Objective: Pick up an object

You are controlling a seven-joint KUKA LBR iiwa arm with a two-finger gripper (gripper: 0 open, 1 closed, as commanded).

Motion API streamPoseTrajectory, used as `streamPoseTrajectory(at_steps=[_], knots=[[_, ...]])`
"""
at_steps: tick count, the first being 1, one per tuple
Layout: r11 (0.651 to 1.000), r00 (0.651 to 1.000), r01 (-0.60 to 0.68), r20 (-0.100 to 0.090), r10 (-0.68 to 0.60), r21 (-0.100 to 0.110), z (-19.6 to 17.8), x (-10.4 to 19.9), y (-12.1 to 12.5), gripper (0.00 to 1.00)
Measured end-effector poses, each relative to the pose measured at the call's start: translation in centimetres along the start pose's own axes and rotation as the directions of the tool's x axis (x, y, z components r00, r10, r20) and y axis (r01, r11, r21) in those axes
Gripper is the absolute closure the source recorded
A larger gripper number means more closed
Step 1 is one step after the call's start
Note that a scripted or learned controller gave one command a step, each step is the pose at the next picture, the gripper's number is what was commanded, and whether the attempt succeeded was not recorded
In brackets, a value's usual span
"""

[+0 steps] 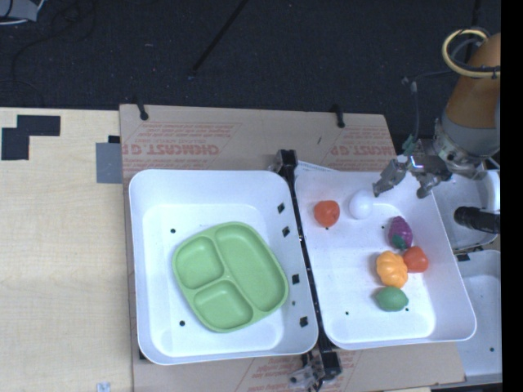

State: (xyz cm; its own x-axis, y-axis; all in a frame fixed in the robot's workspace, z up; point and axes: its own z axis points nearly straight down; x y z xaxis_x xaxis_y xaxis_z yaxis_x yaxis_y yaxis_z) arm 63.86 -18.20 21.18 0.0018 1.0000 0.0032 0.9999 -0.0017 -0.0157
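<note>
The gripper (404,180) hangs over the far edge of the right bin (458,321), its 2 fingers spread apart and gripping nothing. The closest target, a white ball (360,205), lies just beside it near the bin's far edge, with an orange ball (327,212) a little further toward the left wall. A purple toy (400,232), a red toy (416,259), a yellow pepper (391,269) and a green toy (391,299) crowd the right side. A round ball may roll away from closing fingers, or they may strike the bin's rim. The left bin (151,317) carries a green plate (229,277).
</note>
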Motion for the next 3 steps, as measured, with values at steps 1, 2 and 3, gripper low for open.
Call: streamPoseTrajectory(at_steps=[1, 2, 3], knots=[[1.000, 1.000, 0.002, 0.002, -0.002, -0.013, -0.9, 0.0, 0.3, 0.00], [1.000, 1.000, 0.003, 0.002, -0.003, -0.010, 3.7, 0.5, -0.4, 0.00], [1.000, 1.000, 0.001, 0.001, -0.001, -0.007, 10.2, 0.8, -0.6, 0.00]])
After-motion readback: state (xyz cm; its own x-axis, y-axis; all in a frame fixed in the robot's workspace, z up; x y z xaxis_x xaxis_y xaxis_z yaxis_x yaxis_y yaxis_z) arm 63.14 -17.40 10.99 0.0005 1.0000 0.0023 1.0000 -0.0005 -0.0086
